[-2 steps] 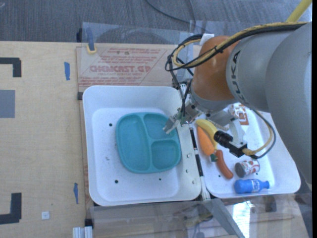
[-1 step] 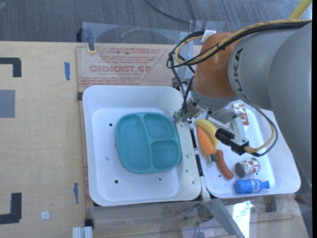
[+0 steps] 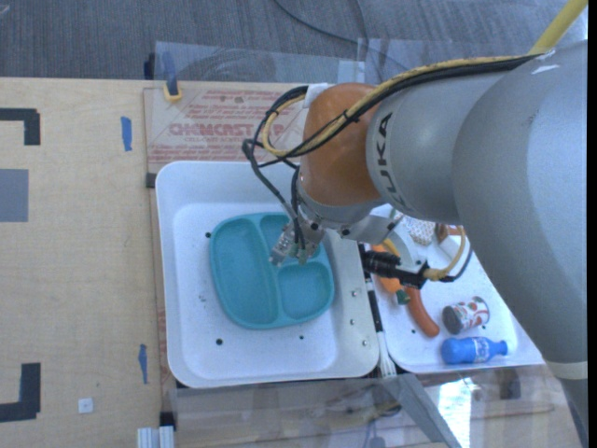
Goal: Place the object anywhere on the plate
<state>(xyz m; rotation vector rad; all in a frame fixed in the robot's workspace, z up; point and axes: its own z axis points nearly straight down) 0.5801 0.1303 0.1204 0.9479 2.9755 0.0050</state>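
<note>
Arm comes in from the right and covers most of the right bin, orange band above the wrist sitting over the gap between the bins. Gripper is down over the teal plate in the left bin, at the plate's right side where the divider ridges meet.

Fingers: can't tell if they're spread or closed, the tips are small and blurred against the plate. Can't tell either whether anything is pinched between them.

Plate is a three-compartment tray, lying flat, roughly centred in the left bin, slightly toward its far edge.

Right bin, near-right part: blue bottle lying on its side at the near edge; small can just beyond it, also on its side; orange carrot-shaped piece beside the can toward the centre wall. More small items sit further back under the arm, too hidden to identify.

Which item is the task object: unclear.
</note>
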